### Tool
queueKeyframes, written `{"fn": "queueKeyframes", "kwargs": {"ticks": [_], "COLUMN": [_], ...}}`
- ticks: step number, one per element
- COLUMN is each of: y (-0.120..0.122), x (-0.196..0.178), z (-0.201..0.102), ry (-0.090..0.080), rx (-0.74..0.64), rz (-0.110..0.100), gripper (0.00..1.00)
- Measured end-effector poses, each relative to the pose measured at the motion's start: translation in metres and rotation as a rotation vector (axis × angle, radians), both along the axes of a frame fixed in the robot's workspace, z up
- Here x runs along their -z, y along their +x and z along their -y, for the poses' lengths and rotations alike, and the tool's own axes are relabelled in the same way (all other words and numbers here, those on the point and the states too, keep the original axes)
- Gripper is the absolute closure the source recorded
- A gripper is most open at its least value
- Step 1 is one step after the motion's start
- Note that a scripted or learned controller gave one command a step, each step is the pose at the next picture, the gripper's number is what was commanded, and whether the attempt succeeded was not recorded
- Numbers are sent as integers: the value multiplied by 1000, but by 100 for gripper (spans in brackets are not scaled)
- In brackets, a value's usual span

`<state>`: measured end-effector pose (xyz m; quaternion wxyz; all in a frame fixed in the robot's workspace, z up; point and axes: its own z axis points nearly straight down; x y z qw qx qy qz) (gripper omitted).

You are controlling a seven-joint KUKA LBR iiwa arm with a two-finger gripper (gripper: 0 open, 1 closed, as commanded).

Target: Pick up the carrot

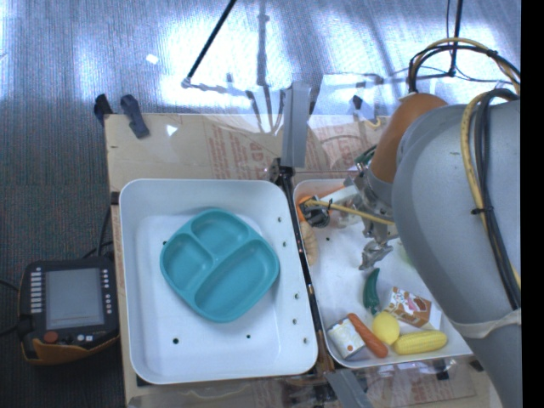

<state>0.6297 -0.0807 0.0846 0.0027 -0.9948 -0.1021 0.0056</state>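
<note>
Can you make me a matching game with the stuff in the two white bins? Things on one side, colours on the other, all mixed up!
Things:
1. divided plate
2. carrot
3. corn cob
4. pepper

Colours:
A. dark green
B. orange
C. teal blue
D. yellow

Pairs: 1-C, 2-B, 3-D, 4-A

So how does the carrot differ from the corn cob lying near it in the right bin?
The carrot is orange, thin and lies at a diagonal; the corn cob is yellow, thicker and lies nearly level. The carrot rests against a small white cup, while the corn cob sits below a printed packet. Both lie at the near end of the right bin.
</note>
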Motion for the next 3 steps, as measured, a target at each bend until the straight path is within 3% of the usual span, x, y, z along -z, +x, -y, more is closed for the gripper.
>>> {"fn": "queueKeyframes", "kwargs": {"ticks": [1,2,3], "y": [-83,-22,-35], "x": [0,-1,-1], "z": [20,13,1], "ry": [1,-1,-1], "rx": [-88,-3,3], "rz": [4,5,4], "gripper": [0,0,0]}}
